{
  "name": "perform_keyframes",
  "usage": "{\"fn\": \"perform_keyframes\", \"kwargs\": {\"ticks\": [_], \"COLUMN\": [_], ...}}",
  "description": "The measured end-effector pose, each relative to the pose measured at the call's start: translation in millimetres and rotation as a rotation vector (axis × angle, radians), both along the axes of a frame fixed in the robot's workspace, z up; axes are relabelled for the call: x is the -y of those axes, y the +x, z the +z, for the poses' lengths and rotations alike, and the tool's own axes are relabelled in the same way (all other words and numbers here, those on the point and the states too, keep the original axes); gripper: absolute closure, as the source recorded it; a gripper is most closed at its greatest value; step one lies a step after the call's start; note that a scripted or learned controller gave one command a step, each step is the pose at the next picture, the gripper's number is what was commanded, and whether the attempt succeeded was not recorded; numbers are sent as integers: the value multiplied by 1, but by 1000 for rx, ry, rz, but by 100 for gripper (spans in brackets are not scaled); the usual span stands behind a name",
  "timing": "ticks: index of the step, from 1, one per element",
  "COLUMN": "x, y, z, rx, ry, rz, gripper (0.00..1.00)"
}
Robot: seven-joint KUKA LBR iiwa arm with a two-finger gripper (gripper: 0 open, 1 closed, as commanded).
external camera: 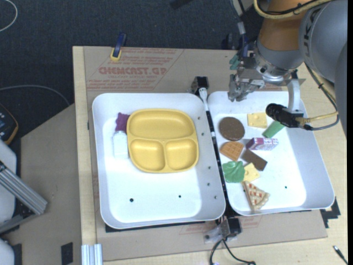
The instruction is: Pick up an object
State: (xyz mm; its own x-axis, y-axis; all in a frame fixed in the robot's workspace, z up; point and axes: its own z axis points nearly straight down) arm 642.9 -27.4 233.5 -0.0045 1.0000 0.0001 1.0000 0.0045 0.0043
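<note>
Toy food (244, 157) lies in a pile in the right bin (309, 181), at the middle right of the picture. The gripper (241, 94) hangs above the bin's top edge, holding nothing, its fingers a little apart.

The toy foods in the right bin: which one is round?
The brown round cookie-like disc, at the left of the right white bin. Its neighbours have corners: the yellow cheese square, the tan waffle square and the pizza slice wedge.
</note>
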Motion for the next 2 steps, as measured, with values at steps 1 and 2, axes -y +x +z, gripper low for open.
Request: {"fn": "perform_keyframes", "kwargs": {"ticks": [1, 2], "x": [-2, 5], "y": [1, 1], "z": [-19, -15], "rx": [-8, -4], "ry": [0, -1], "rz": [-4, -5], "gripper": [100, 100]}}
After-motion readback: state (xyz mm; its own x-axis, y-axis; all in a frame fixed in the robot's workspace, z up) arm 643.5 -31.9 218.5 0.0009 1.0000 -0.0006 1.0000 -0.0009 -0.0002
